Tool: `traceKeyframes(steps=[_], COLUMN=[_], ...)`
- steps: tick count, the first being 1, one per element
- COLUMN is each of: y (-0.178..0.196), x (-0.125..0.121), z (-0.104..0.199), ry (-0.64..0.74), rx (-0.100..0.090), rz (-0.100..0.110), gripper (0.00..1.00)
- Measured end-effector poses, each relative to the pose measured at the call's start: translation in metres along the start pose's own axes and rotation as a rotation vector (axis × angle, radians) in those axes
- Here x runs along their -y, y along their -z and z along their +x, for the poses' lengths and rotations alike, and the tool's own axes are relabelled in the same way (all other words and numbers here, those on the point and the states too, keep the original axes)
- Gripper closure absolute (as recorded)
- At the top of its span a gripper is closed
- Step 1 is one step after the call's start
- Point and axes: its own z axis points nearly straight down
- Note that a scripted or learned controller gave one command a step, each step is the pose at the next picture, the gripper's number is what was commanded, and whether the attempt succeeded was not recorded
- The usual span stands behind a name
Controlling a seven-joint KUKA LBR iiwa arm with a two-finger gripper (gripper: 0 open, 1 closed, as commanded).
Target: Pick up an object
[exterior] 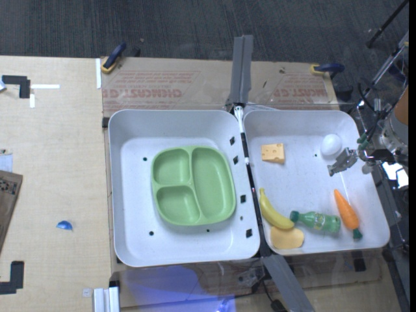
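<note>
two white bins (123, 174) on a pale wooden bench (52, 174)

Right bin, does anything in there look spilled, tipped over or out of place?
The green bottle lies on its side in the right bin, between the banana and carrot. Nothing looks spilled or damaged.

Light wooden bench (52, 174) carries two shallow white plastic bins side by side: left bin (120, 174), right bin (305, 119). Brown printed cardboard sheet (169, 83) lies behind them, small blue object (64, 225) on bare wood at left.
</note>
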Motion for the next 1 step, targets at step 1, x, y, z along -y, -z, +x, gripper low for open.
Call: traceKeyframes(steps=[1], y=[-0.0946], x=[0.0496], z=[-0.0138], ry=[-0.029], rx=[-0.002], rz=[-0.001], gripper=[0.0])
